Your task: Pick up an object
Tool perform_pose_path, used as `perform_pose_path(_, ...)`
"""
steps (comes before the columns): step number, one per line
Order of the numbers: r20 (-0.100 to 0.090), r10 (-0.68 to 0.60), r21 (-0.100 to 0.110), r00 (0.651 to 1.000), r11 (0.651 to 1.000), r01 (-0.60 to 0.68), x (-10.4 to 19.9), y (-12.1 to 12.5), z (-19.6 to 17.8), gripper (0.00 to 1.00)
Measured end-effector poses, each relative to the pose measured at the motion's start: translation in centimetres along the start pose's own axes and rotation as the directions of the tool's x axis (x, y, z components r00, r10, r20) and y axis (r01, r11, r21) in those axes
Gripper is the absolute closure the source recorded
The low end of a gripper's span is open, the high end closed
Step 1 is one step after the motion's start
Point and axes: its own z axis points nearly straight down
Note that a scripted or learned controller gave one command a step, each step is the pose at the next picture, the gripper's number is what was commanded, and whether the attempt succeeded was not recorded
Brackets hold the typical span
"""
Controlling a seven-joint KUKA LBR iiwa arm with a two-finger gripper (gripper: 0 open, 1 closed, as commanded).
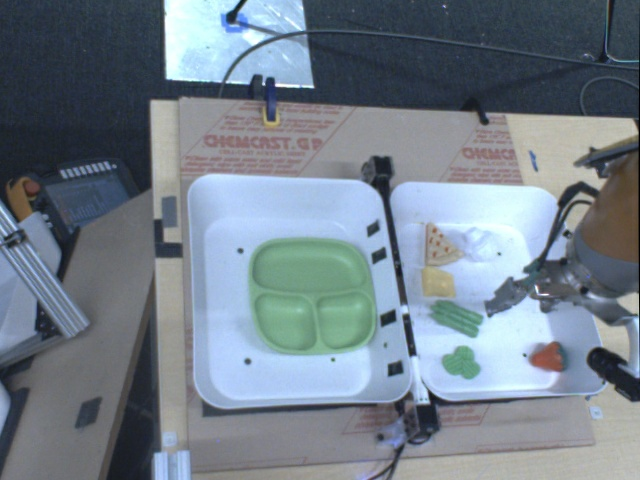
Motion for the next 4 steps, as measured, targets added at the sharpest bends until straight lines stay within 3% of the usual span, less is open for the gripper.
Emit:
perform_pose_path(1, 0.0, 0.0, -0.001, 1.0, 1.0, 0.0, 0.1, 0.7, 4.4, 0.0)
perform_pose_path(2, 0.002, 0.0, -0.005, 1.0, 1.0, 0.0, 0.1, 0.8, 3.1, 1.0)
perform_pose_path(3, 0.004, -0.003, -0.01, 1.0, 1.0, 0.003, -0.7, 1.1, -3.0, 1.0)
perform_pose_path(4, 0.002, -0.003, -0.006, 1.0, 1.0, 0.003, -0.7, 1.3, -4.7, 1.0)
